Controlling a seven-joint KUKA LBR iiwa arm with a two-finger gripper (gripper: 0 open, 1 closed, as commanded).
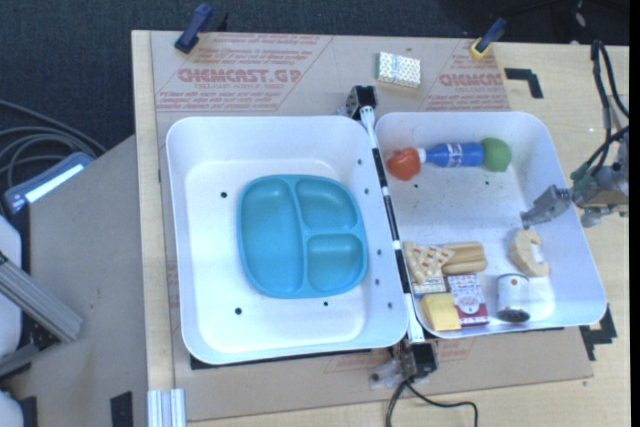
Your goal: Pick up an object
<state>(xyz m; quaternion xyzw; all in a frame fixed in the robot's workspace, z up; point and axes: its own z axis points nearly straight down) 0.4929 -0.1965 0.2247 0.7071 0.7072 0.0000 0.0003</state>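
- White plastic right bin [470, 130]: this is where you're working, and everything below is placed against it.
- The gripper [545, 207] is hovering at its right wall, just above a pale bread-like piece [527, 251]; nothing is sitting between its tips, and you can't tell whether they're spread or closed.
- You're looking at the approach step, I'd judge; the next move is calling for a descent onto that piece.
- Counting inside it: one blue bottle [452, 155] lying between one red ball [403, 164] and one green ball [496, 153], far side.
- Left of it: one left bin [200, 150] holding one blue divided plate [302, 236].
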